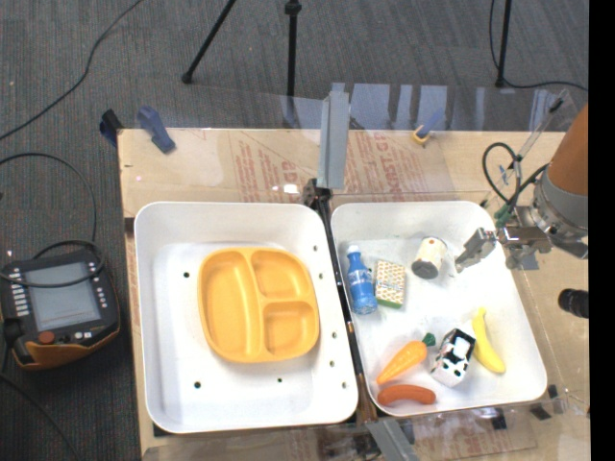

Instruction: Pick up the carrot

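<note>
The carrot, orange with a small green top, lies slantwise near the front of the right bin. It rests between a red sausage in front of it and a black-and-white cow toy to its right. My gripper hovers over the bin's right rim, well behind and to the right of the carrot. Its fingers are open with nothing between them.
In the right bin there are also a blue bottle, a small patterned box, a cream cup on its side close to the gripper, and a banana. The left bin holds a yellow divided plate.
</note>
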Robot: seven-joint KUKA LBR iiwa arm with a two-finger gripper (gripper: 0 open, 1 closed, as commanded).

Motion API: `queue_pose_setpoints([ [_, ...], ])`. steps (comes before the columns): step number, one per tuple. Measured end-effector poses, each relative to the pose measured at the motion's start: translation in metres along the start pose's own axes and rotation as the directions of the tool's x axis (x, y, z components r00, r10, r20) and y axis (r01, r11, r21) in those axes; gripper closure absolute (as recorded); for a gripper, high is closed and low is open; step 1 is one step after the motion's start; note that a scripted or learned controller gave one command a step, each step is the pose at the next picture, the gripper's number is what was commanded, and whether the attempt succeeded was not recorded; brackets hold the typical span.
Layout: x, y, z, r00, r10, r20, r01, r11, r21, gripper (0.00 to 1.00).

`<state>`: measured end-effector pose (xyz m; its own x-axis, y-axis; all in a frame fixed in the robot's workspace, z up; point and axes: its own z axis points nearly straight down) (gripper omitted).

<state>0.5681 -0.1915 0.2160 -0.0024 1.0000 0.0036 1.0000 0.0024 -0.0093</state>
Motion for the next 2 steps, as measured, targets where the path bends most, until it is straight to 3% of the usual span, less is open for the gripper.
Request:
queue_pose_setpoints([
  [1, 0.075, -0.042, 0.133, 1.0, 0.024, 0.0, -0.024, 1.0, -0.001, 0.0],
  [2, 0.089, -0.08, 0.133, 0.988, -0.151, 0.0, 0.151, 0.988, -0.001, 0.0],
])
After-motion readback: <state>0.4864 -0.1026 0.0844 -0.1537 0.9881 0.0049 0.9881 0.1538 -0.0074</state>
